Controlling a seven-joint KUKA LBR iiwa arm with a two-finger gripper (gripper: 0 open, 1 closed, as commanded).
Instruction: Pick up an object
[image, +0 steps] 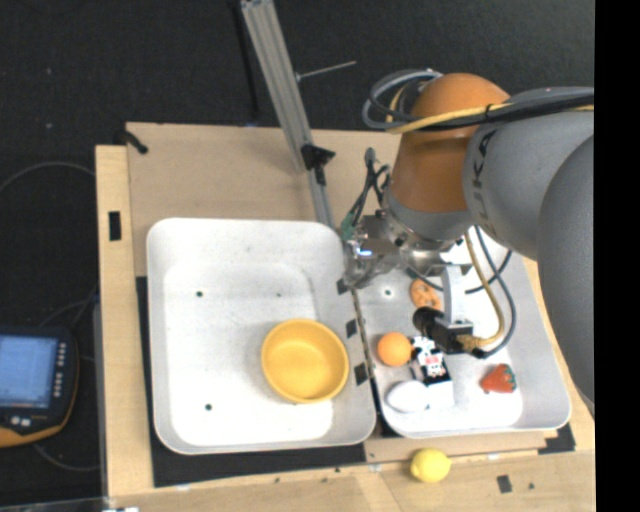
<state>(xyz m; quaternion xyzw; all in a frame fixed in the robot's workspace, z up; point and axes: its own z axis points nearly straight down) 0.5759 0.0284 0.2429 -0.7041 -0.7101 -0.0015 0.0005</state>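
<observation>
Gripper (362, 260) hangs over the right bin's (512, 410) far-left corner, its grip impossible to tell. Nearer lie an orange (393, 349) and a strawberry (498, 379). The left bin (220, 280) holds a yellow bowl (304, 360).

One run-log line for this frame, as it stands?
arm over right bin | left bin: yellow bowl | right bin: orange ball, strawberry | lemon on bench outside bins | held: cannot tell

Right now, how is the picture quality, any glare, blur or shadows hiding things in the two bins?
Camera view: light is even, no hard glare; the left bin reads bright and nearly textureless; the yellow bowl casts only a faint shadow; the orange ball and its neighbours in the right bin look soft and low in detail; the arm covers that bin's upper part.
</observation>
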